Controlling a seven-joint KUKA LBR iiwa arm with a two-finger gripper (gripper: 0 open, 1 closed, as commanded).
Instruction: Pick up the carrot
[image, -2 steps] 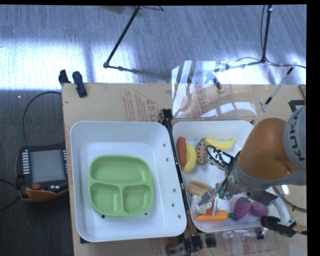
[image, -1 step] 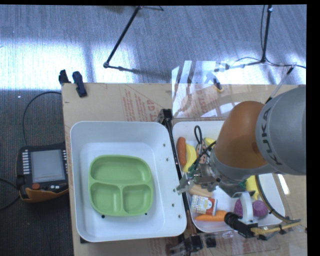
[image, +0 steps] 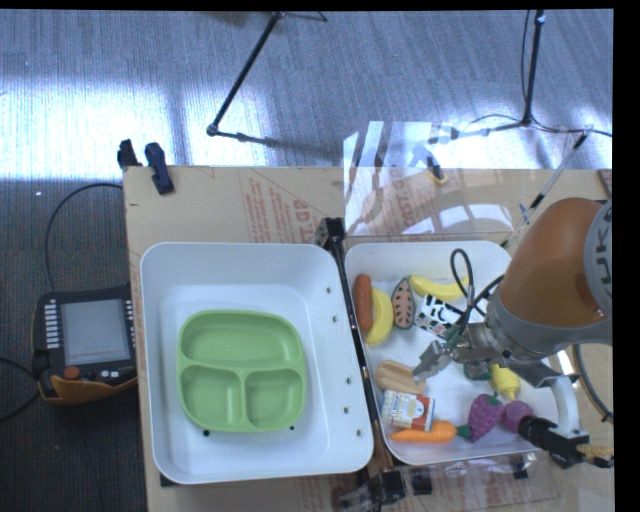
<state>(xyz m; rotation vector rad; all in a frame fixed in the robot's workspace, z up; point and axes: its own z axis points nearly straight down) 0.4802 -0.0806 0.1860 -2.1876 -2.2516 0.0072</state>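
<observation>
the carrot (image: 424, 434) lay at the right bin's (image: 400, 455) near edge, just beside a small carton (image: 407, 408) and purple grapes (image: 487, 414). above it, the claw (image: 432, 362) hung open, holding nothing. it probably needed to come nearer and straddle the carrot's width, clear of the carton.

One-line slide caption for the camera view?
Gripper hovers open over the right bin; carrot lies unheld near its front edge.
</observation>
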